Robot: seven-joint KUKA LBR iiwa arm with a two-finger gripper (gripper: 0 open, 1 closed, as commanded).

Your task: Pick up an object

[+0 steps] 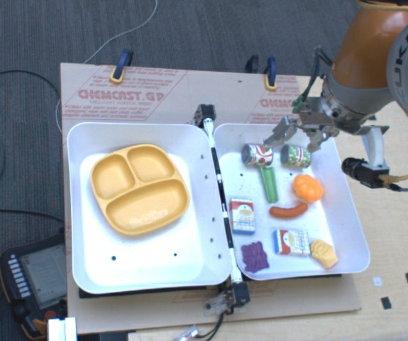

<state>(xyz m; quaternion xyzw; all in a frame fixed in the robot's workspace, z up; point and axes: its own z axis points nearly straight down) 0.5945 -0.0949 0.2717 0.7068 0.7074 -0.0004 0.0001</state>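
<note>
Hovering over the far edge of the right bin (356, 226), the gripper (297, 135) has its fingers spread apart with nothing between them, just above the two small cans. Nearest candidate for the pick: green-label can (296, 156), lying near the far edge of the right bin, right under the fingertips. Red-label can (258, 154) lies on its side just beside it, toward the bin's inner wall. Both look like toy cans, likely light, stiff, smooth and round, so prone to roll or squirt out if pinched off-centre; best bet is closing across the curved body at mid-length. Green stick (269, 182) runs from under the red-label can toward the bin middle, touching it, could get dragged along. Orange fruit (308, 188) sits near the green-label can on the outer side, close enough to be bumped by a finger. Toy sausage (288, 210) lies below the orange. Small carton (243, 216) by the inner wall, purple grapes (255, 256) at the near inner corner, flat packet (291, 242) and yellow pastry-like piece (323, 253) at the near edge, all well apart from the gripper. Left bin (83, 261) holds a yellow divided plate (141, 188), not in the way. Crowding around the cans is the main risk.
</note>
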